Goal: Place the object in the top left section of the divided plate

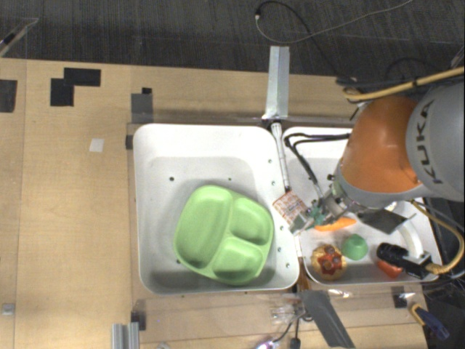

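Reaching in from the right over the right bin (363, 281): the grey arm (436, 144) with its orange band (378, 155), covering much of that bin's far half. Below the band, low and close to the bin's left wall, the hand (317, 215). Cannot tell whether spread wide, narrowed or closed on anything; too small and dark at that spot.

Just right of the hand, touching it or very nearly so, an orange carrot-like piece (336, 225), lying across the bin floor. Cannot tell whether gripped.

Nearer the lower edge, in the same bin: a green ball (355, 247), just left of it a mottled red and yellow piece (328, 261), and off to the right a small red piece (387, 269), partly hidden.

Just left of the hand, on the rim between the two bins, a small pale tag with red print (289, 206).

In the left bin (149, 195), apart from the hand: the green divided plate (224, 235), sitting in the near right part, slightly turned, with one long section on its left and two smaller ones on its right.

Both bins side by side on a pale wooden surface (65, 217).
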Robot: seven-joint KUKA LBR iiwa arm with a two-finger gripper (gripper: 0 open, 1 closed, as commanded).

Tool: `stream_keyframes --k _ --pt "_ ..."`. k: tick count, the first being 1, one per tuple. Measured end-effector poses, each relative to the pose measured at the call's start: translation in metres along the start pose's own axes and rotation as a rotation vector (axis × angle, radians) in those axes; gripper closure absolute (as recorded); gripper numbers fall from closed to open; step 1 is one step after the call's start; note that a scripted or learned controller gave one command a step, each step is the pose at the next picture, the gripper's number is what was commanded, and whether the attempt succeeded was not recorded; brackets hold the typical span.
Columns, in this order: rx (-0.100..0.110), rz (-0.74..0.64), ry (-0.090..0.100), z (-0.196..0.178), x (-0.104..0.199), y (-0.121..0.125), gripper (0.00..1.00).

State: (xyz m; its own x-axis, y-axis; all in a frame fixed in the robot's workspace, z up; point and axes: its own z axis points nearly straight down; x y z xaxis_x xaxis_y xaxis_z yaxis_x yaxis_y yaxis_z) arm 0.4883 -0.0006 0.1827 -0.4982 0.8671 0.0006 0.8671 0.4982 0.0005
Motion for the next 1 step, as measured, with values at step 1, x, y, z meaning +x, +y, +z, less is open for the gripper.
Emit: stream_keyframes --k 1 --pt "-0.005 -0.101 -0.004 -0.1092 0.0182 0.0116 1.00"
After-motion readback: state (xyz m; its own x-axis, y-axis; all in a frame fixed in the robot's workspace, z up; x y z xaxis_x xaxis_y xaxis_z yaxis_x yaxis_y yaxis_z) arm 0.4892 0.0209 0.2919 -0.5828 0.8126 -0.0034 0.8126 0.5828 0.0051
